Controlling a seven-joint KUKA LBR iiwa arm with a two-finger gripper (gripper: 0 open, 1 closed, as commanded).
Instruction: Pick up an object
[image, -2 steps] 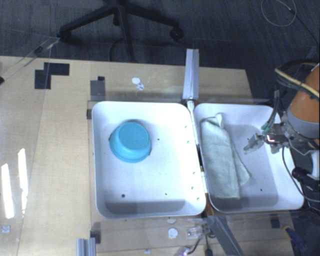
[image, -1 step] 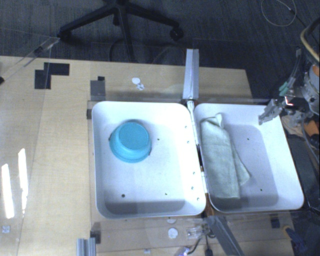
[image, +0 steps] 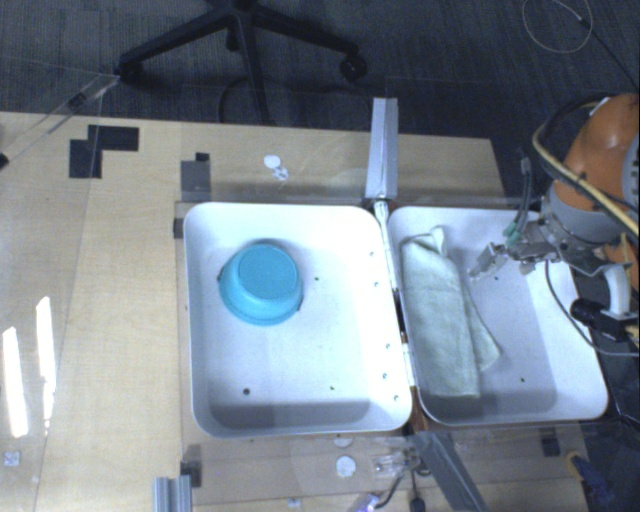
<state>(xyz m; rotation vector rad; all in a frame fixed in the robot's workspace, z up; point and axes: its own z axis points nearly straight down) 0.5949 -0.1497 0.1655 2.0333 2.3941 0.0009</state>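
A blue bowl (image: 261, 283) sits upside down in the left bin (image: 290, 400), toward its upper left. A white folded towel (image: 440, 313) lies along the left side of the right bin (image: 560, 395). My gripper (image: 497, 258) hangs over the upper middle of the right bin, just right of the towel's top end. It is open, with nothing between its fingers. The grey arm with its orange band (image: 600, 140) comes in from the right edge.
A metal rail (image: 382, 150) stands behind the seam between the two bins. Cables (image: 590, 315) hang by the arm at the right bin's right wall. The wooden bench (image: 90, 330) stretches to the left of the bins.
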